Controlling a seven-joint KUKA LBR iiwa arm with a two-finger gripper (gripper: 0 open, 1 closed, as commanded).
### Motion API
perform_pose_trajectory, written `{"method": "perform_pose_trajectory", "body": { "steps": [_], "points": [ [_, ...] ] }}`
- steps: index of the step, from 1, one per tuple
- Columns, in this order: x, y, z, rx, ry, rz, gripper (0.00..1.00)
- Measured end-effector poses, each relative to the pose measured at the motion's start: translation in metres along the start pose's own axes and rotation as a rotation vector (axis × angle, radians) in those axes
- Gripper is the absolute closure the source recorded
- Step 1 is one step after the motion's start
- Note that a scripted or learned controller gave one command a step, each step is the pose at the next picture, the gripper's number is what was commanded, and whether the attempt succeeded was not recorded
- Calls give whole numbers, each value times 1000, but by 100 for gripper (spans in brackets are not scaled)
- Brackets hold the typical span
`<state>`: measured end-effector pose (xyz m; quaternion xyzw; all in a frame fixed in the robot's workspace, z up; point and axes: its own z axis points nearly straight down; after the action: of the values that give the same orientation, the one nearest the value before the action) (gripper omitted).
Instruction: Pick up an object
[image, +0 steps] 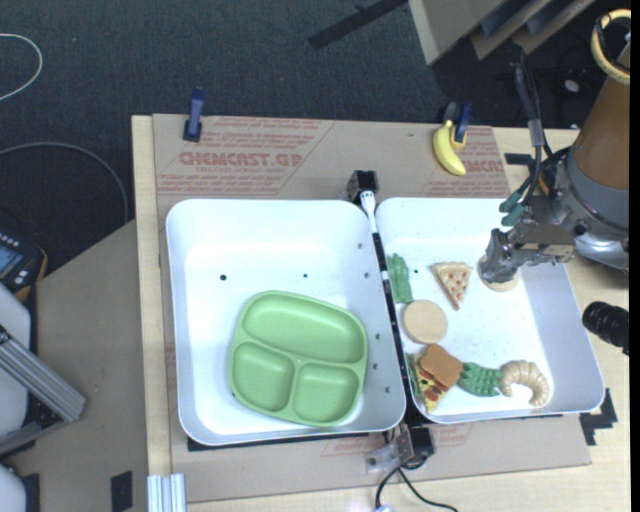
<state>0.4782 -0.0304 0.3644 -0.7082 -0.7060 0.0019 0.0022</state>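
The right bin (560, 330) holds several toy foods: a pizza slice (454, 282), a round tan cookie (425, 322), a green pickle strip (400, 279), a sandwich (437, 372), a green leafy piece (480, 380) and a croissant (527, 381). My gripper (497, 270) hangs low over the right bin's upper right part, just right of the pizza slice, with a pale round thing at its tip.
The left bin (200, 260) holds a green divided tray (298, 357). A toy banana (449, 150) lies on the cardboard behind the right bin, beside a blue clamp (460, 118). Another blue clamp (194, 113) stands at the back left. Cables hang near the arm.
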Motion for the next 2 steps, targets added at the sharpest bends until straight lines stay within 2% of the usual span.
{"method": "perform_pose_trajectory", "body": {
  "steps": [1, 2],
  "points": [
    [93, 1, -58, -14, 2, -13, 100],
    [85, 0, 44, 5, -2, -1, 100]
  ]
}}
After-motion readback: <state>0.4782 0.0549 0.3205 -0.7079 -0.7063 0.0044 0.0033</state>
